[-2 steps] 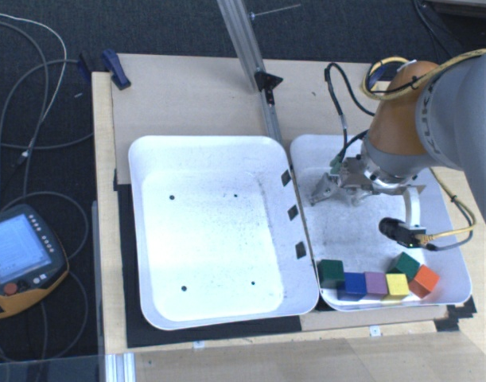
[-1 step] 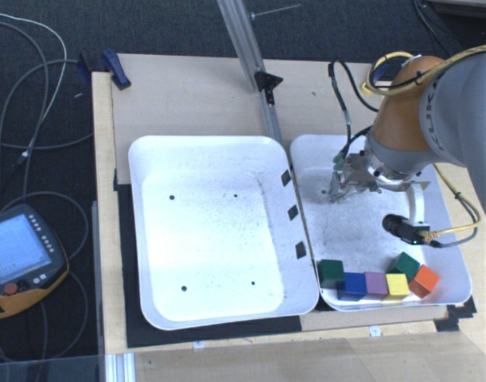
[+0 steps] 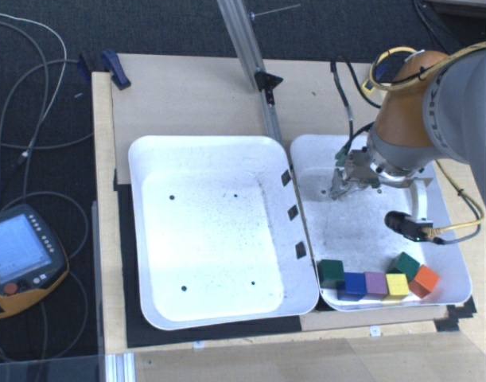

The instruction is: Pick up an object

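Several coloured blocks lie in a row along the near edge of the right bin (image 3: 322, 153): a dark green block (image 3: 332, 272), a blue block (image 3: 355, 284), a purple block (image 3: 375, 283), a yellow block (image 3: 396, 285), a green block (image 3: 407, 263) and an orange block (image 3: 424, 280). My gripper (image 3: 341, 184) hangs low over the far part of that bin, well apart from the blocks, with nothing seen in it. The grey and orange arm behind it covers the bin's far right corner.
The left bin (image 3: 147, 165) sits beside the right one, with black clips along their shared wall. A slanted metal rail (image 3: 243, 46) crosses the bench at the back. A teach pendant (image 3: 20, 253) lies on the floor at left, and a black cable connector (image 3: 406, 224) hangs over the right bin.
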`<action>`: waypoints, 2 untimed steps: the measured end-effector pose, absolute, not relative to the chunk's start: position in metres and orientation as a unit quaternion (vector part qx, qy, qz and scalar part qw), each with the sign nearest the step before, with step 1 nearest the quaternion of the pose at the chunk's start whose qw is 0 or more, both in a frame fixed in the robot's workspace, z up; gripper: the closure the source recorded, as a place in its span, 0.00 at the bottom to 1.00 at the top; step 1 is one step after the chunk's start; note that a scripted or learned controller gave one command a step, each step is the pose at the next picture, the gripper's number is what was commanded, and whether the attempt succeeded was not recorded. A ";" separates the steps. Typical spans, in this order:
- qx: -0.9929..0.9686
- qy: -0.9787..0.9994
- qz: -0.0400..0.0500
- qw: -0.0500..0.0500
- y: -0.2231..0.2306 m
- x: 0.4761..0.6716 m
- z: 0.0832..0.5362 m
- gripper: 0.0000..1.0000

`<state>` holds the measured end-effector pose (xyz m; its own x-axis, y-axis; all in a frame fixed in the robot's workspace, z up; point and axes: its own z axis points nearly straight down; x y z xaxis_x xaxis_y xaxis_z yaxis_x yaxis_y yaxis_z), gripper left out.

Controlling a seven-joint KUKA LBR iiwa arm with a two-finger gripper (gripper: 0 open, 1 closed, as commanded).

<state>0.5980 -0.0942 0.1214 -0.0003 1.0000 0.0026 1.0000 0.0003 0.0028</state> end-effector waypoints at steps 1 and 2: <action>0.707 0.707 0.001 0.000 -0.094 0.598 0.121 0.00; 0.707 0.707 0.002 0.000 -0.094 0.599 0.132 1.00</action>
